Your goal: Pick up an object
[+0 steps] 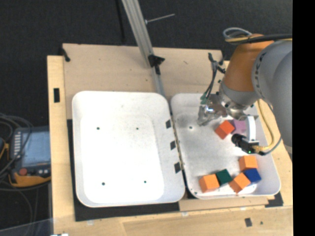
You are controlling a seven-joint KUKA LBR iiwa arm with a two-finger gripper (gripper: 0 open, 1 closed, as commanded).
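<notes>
Several small blocks lie in the right bin (pixel 202 151). A red-orange block (pixel 225 129) sits beside a pink block (pixel 240 126) near the middle right. Along the front edge are an orange block (pixel 209 182), a green block (pixel 224 176), another orange block (pixel 240 182), a blue block (pixel 251 174) and one more orange block (pixel 247 162). My gripper (pixel 205 114) hangs over the bin's far left part, just up and left of the red-orange block. I see no block in it.
The left bin (pixel 123 146) lies next to the right one, with black clips along their shared edge. A slanted metal post (pixel 140 28) rises behind the bins. A black cable connector (pixel 239 141) hangs off the wrist over the right bin.
</notes>
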